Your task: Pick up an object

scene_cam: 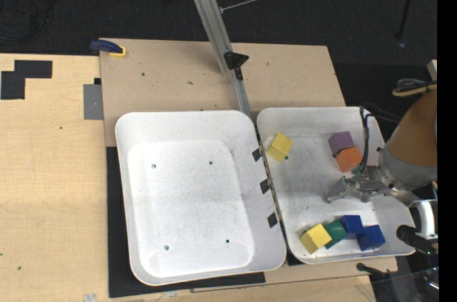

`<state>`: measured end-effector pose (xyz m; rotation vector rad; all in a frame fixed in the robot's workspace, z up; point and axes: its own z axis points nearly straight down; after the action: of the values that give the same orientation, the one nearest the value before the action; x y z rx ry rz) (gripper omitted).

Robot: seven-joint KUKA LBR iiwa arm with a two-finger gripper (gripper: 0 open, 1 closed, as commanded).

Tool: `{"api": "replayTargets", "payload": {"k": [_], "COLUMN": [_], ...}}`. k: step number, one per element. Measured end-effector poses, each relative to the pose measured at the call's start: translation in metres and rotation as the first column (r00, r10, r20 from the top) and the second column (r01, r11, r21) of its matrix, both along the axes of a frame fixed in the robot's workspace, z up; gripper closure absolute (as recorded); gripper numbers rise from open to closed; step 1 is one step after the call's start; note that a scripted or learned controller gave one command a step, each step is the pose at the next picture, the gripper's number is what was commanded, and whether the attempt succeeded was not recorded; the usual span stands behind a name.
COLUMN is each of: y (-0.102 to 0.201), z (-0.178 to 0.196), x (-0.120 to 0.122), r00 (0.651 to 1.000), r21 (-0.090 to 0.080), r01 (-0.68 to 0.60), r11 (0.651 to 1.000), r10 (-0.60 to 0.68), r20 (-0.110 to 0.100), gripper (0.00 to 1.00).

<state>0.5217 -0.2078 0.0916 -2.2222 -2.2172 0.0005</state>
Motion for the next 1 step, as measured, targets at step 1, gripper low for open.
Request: {"api": "replayTargets", "payload": {"k": [1], "y": [-0.0005], "z": [0.0101], "x": [-0.0004], "r00": [1.0], "r21": [0.001], "r01": [0.005], "r11": [1.0], "r10": [-0.005], "r20": [-0.001], "gripper": [1.0]}}
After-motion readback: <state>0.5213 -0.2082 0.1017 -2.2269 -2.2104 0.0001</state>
